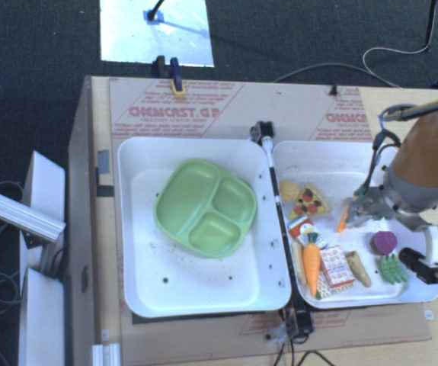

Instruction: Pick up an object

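From where I stand, the gripper (358, 209) hangs at the right bin's (333, 157) three o'clock, grip impossible to judge, just beside a small orange stick (343, 219), probably light, stiff plastic, best pinched mid-length.

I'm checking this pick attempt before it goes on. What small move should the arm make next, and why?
Probably a short descent onto the small orange stick-shaped piece. The gripper sits right beside it in the right bin, and nothing shows between its fingers, so no object is picked yet. The pizza slice and purple piece lie farther off, making the orange piece the nearest target.
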Controlling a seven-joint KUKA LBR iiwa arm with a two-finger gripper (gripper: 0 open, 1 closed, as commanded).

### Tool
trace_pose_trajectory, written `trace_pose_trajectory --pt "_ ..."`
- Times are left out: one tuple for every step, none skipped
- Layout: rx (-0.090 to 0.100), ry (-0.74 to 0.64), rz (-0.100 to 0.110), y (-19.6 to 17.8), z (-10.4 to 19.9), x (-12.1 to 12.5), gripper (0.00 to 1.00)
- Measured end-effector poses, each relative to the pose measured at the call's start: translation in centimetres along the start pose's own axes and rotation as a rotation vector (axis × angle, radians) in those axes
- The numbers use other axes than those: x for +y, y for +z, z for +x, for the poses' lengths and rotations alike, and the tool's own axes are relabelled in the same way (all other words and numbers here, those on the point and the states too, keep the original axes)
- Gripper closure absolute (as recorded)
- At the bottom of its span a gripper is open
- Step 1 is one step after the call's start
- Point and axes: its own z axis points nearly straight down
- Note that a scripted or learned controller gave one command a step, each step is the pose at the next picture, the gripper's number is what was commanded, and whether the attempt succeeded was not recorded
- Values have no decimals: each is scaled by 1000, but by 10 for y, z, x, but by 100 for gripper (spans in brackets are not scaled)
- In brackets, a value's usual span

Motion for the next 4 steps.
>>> trace_pose_trajectory --pt "0 0 0 0 0 0 0" --pt "-1 -3 -9 25 14 90 0" --pt "-5 -2 11 27 53 114 0" --pt "0 -1 -5 25 31 107 0"
